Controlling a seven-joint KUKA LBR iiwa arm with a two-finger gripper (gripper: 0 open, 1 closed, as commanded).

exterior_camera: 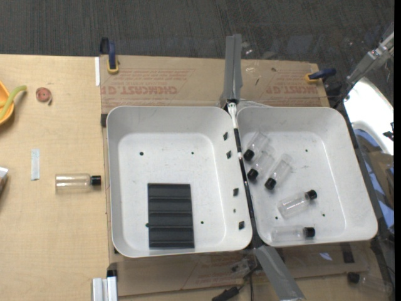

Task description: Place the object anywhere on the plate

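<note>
Pale wooden bench (50,231) bears two white bins (119,168), dark carpet (156,11) behind.

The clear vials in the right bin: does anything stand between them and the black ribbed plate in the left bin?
Only the two bins' meeting rims separate the vials from the black ribbed plate; the left bin's floor beyond them is bare.

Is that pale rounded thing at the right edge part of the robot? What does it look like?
Probably, since the arm reaches in from that side. The arm appears as a smooth, rounded shell, pale grey to white and glossy, beside the right bin. Above it, a thin metal-coloured strut slants toward the corner; I cannot tell whether it belongs to the arm. Any markings are too small to make out.
</note>
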